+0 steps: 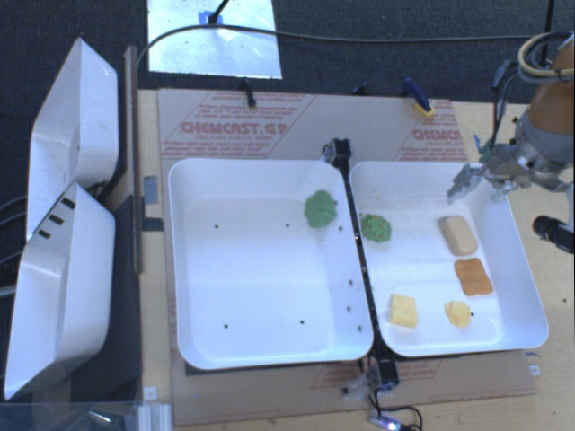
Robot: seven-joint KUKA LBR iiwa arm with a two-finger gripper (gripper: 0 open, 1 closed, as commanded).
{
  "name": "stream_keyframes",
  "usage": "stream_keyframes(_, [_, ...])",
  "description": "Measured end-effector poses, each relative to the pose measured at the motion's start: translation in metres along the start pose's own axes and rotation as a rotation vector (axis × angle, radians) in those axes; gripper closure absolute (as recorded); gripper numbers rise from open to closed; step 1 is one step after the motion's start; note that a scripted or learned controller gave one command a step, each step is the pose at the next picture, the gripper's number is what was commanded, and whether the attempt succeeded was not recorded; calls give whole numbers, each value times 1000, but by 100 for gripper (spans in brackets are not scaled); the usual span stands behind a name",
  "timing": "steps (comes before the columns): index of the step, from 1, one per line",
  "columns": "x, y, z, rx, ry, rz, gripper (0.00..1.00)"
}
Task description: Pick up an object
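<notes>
Above the far right corner of the right bin (517,241), the gripper (471,181) hangs over the rim with nothing between its fingers; they look parted, though at this angle that is hard to be sure of. The nearest thing to pick is the tan block (458,234), lying on the floor of that bin just below and in front of the gripper. Toward the near edge of the same bin sit an orange piece (473,277), a small yellow lump (458,313) and a yellow cube (403,311). A green clump (375,229) rests against the bin's left wall, and another green clump (320,209) lies just across the divider in the left bin (260,330).

The likely trouble is the bin's rim: a straight descent from here could catch a finger on it. The block is also smooth and lies at a slant, so a poorly aligned close could push it aside. Nothing crowds the block except the orange piece beside it.
</notes>
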State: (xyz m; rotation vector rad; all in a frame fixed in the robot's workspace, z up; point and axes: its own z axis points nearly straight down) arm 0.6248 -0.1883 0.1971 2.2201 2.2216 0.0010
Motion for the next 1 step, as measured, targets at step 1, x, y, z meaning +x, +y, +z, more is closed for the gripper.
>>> stream_keyframes(1, [50,41,-21,-3,0,-5,0])
